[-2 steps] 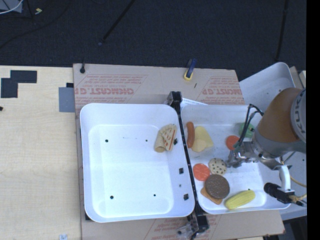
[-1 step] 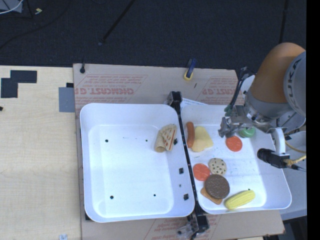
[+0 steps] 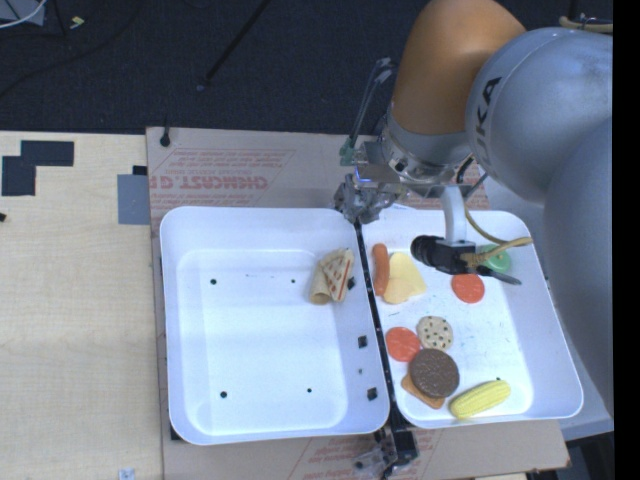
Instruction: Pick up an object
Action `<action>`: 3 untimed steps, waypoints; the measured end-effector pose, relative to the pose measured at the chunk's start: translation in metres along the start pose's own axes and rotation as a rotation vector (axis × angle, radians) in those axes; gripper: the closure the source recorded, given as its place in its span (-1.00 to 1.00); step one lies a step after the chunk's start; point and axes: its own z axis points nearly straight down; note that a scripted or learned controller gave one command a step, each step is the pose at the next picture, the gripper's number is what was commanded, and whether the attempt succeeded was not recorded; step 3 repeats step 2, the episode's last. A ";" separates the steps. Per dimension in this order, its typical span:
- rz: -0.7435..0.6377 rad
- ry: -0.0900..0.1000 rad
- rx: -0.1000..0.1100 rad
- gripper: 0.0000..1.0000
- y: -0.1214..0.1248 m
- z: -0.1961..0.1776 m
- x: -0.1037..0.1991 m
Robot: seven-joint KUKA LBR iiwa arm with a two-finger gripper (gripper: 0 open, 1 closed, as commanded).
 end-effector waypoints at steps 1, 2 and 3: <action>0.017 -0.004 0.012 1.00 -0.099 -0.073 -0.019; 0.014 -0.006 0.017 1.00 -0.066 0.028 0.033; 0.014 -0.006 0.017 1.00 -0.066 0.028 0.033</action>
